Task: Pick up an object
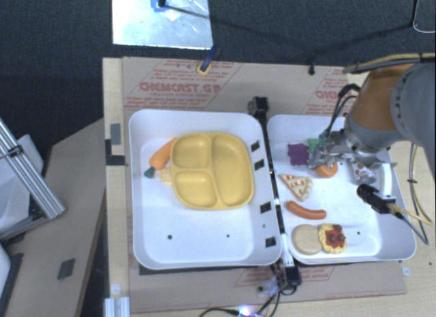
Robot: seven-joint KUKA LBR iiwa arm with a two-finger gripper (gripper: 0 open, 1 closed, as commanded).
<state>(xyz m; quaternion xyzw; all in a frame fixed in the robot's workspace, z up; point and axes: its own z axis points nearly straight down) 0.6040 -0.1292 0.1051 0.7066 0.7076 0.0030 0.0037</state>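
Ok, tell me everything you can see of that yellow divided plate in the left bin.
The yellow plate looks like glossy moulded plastic, roughly square with rounded corners, and has three compartments: two along its far side and one wide one nearer the camera. Nothing lies in any of them. It lies flat on the floor of the left bin, towards the far side and turned slightly askew. A toy carrot lies against its left edge, with a small pale item partly tucked beneath that corner. The gripper is over the right bin, well away from it.
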